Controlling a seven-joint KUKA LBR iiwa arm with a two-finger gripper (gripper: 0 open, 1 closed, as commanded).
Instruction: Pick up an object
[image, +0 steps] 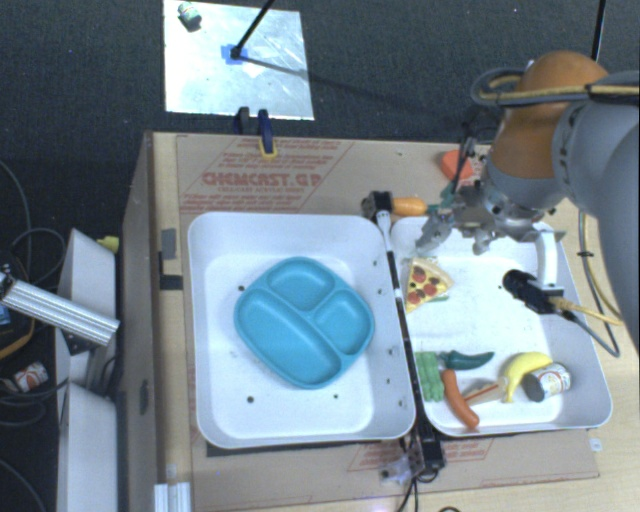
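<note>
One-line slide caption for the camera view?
End effector hovers above pizza slice in right bin; blue divided plate fills left bin.

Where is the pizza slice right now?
The pizza slice lies in the right bin, near its upper left corner beside the divider, just below the gripper.

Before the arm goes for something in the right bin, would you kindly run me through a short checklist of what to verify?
1. Gripper sits over the right bin, at its far left corner: ok.
2. Nothing visibly between the gripper's fingers: ok.
3. Whether the gripper is open enough to grasp: cannot tell.
4. Pizza slice lies just below the gripper, apart from other items: ok.
5. Banana touches the small can, so a clean grasp there is doubtful: not ok.
6. Blue plate stays in the left bin, away from the arm: ok.
</note>
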